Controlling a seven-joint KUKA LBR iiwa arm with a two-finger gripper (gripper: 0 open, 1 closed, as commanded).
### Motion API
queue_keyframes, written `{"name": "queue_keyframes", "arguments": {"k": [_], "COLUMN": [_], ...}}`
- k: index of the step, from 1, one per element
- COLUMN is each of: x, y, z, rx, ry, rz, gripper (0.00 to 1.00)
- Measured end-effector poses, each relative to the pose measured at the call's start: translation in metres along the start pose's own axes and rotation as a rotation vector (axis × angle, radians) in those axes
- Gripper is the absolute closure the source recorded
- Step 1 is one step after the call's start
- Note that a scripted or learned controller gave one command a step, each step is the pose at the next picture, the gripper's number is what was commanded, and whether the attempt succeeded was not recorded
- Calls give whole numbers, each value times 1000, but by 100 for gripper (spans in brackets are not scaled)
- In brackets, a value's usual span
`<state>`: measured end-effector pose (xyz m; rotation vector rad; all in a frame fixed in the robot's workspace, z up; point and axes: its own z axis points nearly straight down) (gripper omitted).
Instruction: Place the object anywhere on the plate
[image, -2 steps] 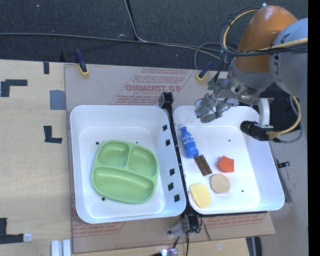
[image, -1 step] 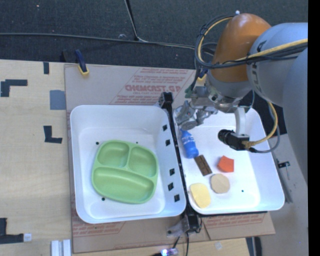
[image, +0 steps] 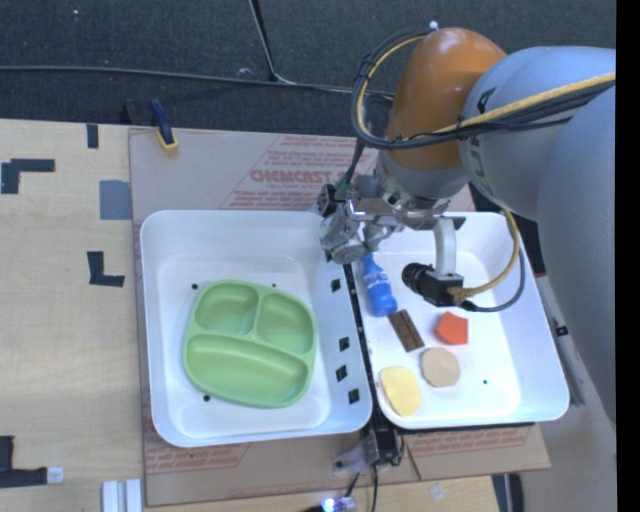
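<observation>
Nearest me, a yellow piece (image: 401, 390) lies in the right bin (image: 520, 395). I see the fingers (image: 352, 243) at the blue bottle's (image: 377, 285) upper end; their opening I can't tell. My green plate (image: 250, 343) sits in the left bin (image: 160, 300).

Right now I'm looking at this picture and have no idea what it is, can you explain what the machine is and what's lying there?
It is one camera's view, looking down at a slant on a bench. The grey and orange shape is a robot arm reaching in from the right. Its gripper hovers at the top end of a blue bottle. Two white bins sit side by side. The left bin holds a green divided plate. The right bin holds the bottle, a brown bar, an orange block, a tan disc and a yellow piece.
</observation>
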<state>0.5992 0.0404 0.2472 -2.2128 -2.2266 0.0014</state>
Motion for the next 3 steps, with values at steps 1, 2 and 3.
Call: {"name": "queue_keyframes", "arguments": {"k": [1,2,3], "x": [47,98,95], "y": [-17,-18,-18], "z": [6,5,5], "rx": [1,-1,0], "ry": [-1,-1,-2], "rz": [0,-1,3], "gripper": [100,100,0]}}
